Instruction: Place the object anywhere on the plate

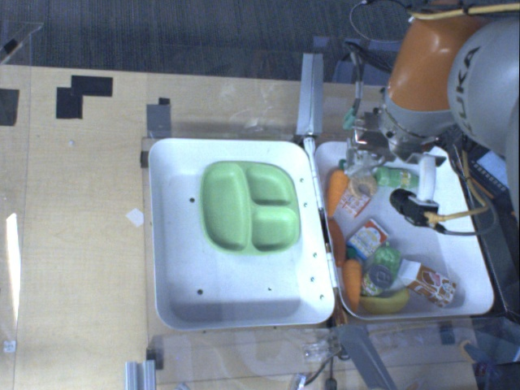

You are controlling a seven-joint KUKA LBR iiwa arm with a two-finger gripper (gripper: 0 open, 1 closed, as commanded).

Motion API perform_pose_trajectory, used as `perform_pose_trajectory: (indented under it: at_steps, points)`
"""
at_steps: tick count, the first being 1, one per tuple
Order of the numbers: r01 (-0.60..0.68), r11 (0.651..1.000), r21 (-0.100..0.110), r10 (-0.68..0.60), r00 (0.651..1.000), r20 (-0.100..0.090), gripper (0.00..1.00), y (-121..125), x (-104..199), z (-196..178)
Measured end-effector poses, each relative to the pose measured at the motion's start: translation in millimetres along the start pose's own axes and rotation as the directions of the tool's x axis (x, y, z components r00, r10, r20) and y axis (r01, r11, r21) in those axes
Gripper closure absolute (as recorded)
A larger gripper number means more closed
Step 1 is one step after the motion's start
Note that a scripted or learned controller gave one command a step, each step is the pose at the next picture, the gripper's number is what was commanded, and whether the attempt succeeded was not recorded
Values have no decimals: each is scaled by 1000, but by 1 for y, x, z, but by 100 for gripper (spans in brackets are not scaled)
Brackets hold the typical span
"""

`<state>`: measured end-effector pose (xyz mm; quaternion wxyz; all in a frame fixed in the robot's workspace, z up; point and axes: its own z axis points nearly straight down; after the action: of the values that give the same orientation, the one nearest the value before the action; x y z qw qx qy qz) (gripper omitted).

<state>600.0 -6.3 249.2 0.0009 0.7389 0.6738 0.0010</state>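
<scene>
Reaching into the right white bin (479, 287), the grey arm's gripper (363, 162) sits low at its upper left corner, finger state can't tell.
Green three-section plastic plate (249, 205) lies in the left white bin (175, 291); right bin holds an orange carrot (336, 189), yellow banana (385, 302), green bottle (396, 177) and snack packets (367, 239) near the gripper.

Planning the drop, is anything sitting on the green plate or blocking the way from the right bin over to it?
Nothing lies on the green plate. Between it and the gripper over the right bin stand only the two bins' adjoining rims, which the arm must clear.
</scene>
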Motion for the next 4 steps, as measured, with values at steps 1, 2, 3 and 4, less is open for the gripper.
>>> perform_pose_trajectory:
  at_steps: [1,2,3,4]
  points:
    - [21,1000,-1,-21,1000,0,100,-70,-34,8]
    - [20,1000,0,-20,1000,-1,100,-102,28,-7]
    - [52,999,0,-52,999,-1,100,-120,82,25]
    - [331,944,-5,-331,944,-1,100,-122,102,-131]
